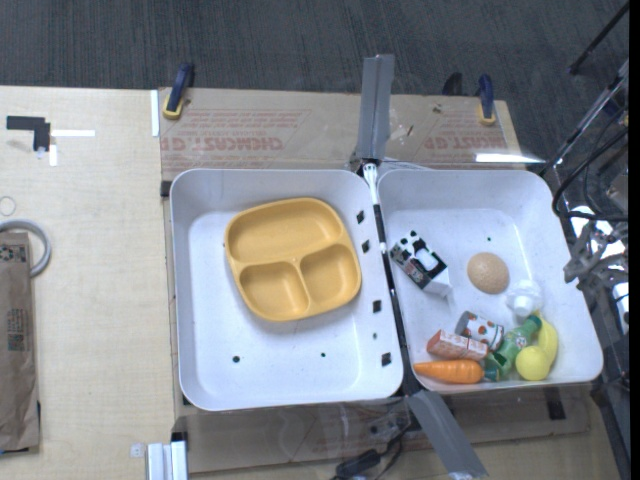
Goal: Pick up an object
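The right bin [470,203] holds several small objects. A black-and-white packet [417,262] lies near its left wall, and a tan egg-shaped ball [488,272] sits in the middle. Along the front lie an orange carrot [449,371], a red-and-white packet [462,344], a green bottle with a white cap [516,336] and a yellow lemon-like fruit [537,358]. In the left bin [200,368] rests a yellow divided plate [291,258].
Dark cables and frame parts [595,228] crowd the right edge beside the right bin. A grey divider bar [376,108] rises behind the bins. Brown cardboard [260,128] with clamps lies behind them. A brown paper bag [18,338] sits at far left.
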Robot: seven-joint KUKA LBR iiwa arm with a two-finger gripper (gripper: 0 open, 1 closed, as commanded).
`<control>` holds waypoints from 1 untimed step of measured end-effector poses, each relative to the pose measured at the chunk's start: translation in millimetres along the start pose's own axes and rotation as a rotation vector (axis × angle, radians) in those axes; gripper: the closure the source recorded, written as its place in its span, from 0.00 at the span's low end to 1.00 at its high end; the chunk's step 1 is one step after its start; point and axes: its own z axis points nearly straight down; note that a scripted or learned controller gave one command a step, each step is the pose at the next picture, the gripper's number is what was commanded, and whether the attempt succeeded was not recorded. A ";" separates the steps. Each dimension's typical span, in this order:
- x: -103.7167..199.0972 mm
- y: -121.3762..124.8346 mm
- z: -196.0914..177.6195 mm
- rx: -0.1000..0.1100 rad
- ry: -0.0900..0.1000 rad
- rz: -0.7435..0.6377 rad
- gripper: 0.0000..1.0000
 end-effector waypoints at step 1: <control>-5.3 9.8 1.6 -0.002 0.001 -0.234 1.00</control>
